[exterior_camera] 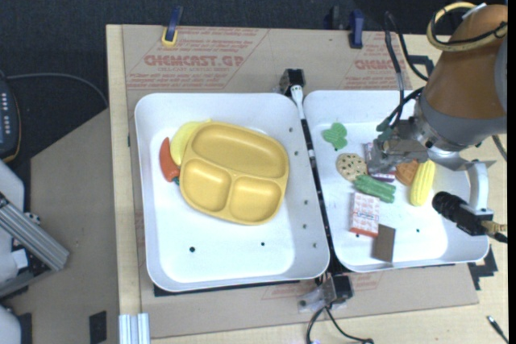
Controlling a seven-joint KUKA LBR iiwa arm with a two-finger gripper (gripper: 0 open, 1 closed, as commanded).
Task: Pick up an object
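Note:
My gripper [384, 163] hangs low in the right bin [419, 250], over a cluster of small items. Just left of it lies a round speckled cookie [349, 166]. A green pod [374, 188] lies right below it, and a yellow corn cob [422, 182] lies to its right with an orange piece [407, 172] between them. A green leafy piece [335, 134] sits further up and left. A red and white packet [365, 214] and a brown block [384, 243] lie nearer the front. The fingertips are hidden among the items.
The left bin [169, 246] holds a yellow divided plate [232, 172] turned at a slant, with a red piece [168, 162] and a yellow piece [185, 137] poking out at its left edge. A black cylinder [456, 210] on the arm juts over the right bin's right side.

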